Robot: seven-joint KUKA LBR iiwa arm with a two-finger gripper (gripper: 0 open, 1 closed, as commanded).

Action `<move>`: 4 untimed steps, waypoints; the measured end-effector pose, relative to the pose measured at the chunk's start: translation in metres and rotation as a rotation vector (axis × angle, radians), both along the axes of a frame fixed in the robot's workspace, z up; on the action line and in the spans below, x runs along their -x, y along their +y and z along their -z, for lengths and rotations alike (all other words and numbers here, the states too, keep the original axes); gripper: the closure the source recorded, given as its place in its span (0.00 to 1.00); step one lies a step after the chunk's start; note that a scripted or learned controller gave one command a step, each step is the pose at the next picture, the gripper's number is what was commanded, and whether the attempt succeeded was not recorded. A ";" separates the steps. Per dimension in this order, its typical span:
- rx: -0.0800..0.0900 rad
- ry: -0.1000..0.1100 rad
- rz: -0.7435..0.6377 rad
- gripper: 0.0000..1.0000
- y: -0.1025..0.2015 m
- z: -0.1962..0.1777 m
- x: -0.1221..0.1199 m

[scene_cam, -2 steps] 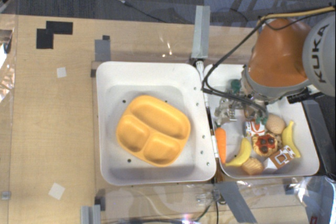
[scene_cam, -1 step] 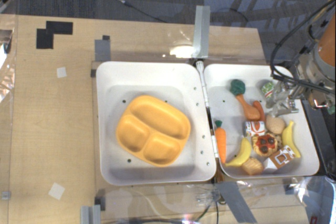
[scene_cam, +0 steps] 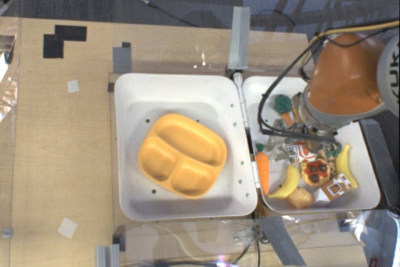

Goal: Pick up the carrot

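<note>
Carrot (scene_cam: 263, 172) lies along right bin's (scene_cam: 374, 197) left wall; divided plate (scene_cam: 181, 154) in left bin (scene_cam: 125, 134)

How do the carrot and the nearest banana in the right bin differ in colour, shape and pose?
The carrot is orange and straight; the banana beside it is yellow and curved. The carrot lies lengthwise along the bin's left wall; the banana lies aslant, further in. Both lie loose in the right bin.

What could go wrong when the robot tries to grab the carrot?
The carrot lies tight against the left wall of the right bin, so the pincer may bump the wall rather than get around it. A banana sits just beside the carrot, so the pincer could nudge or grab that by mistake. The toys are crowded together, and the arm covers part of the bin, so a push could shift them.
</note>
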State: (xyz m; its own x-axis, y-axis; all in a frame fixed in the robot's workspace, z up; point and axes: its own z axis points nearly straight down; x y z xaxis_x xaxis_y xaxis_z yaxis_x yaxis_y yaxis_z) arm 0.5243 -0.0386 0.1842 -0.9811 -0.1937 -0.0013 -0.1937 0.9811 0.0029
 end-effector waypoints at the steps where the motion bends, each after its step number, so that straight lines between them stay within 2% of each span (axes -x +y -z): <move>1: 0.001 -0.017 -0.001 1.00 0.000 -0.016 -0.004; 2: 0.001 -0.027 -0.004 1.00 0.001 -0.028 -0.007; 3: 0.007 -0.012 -0.125 1.00 -0.078 -0.073 0.024; 4: 0.002 -0.007 0.118 1.00 -0.058 -0.042 0.009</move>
